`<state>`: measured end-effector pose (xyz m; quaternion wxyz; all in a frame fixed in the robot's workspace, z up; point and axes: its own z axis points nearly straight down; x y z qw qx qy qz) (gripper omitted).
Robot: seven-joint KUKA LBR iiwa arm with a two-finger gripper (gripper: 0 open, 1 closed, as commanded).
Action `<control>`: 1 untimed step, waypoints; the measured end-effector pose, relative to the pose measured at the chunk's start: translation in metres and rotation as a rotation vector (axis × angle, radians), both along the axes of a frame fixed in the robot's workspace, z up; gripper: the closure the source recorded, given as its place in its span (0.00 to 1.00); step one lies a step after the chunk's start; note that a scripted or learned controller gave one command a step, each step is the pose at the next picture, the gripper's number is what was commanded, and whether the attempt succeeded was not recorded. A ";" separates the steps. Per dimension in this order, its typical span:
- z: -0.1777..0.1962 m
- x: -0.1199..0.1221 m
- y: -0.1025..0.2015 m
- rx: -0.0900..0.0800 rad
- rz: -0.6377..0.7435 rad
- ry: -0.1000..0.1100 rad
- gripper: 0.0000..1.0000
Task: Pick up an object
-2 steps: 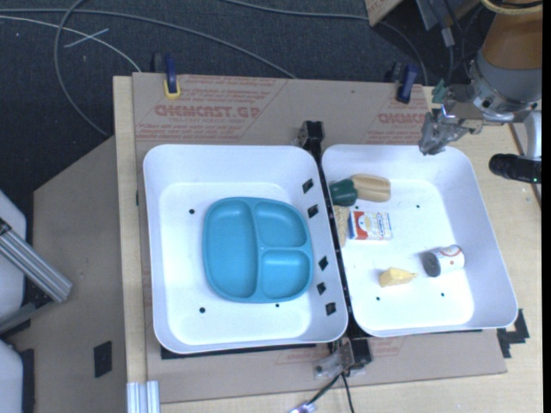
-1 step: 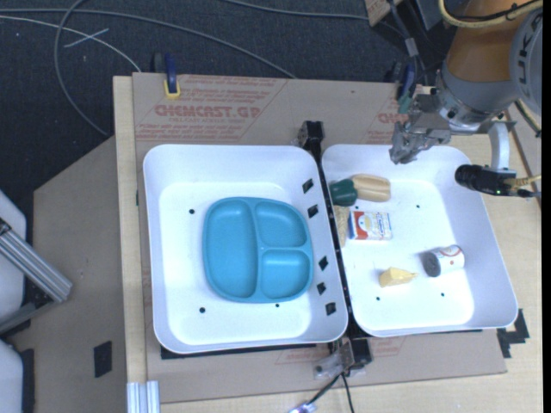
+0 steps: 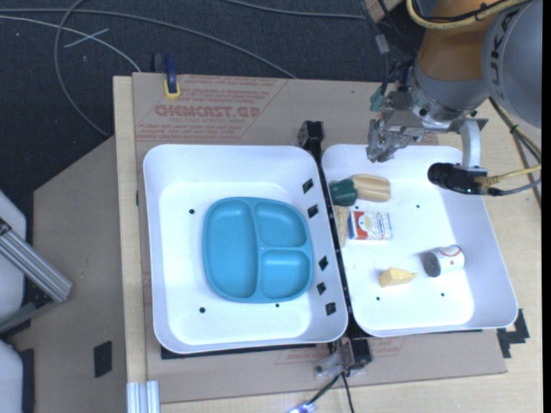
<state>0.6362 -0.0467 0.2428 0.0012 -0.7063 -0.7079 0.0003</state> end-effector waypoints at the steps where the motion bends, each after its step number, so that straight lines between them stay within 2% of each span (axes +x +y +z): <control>1: -0.008 -0.012 0.051 0.000 0.001 0.002 1.00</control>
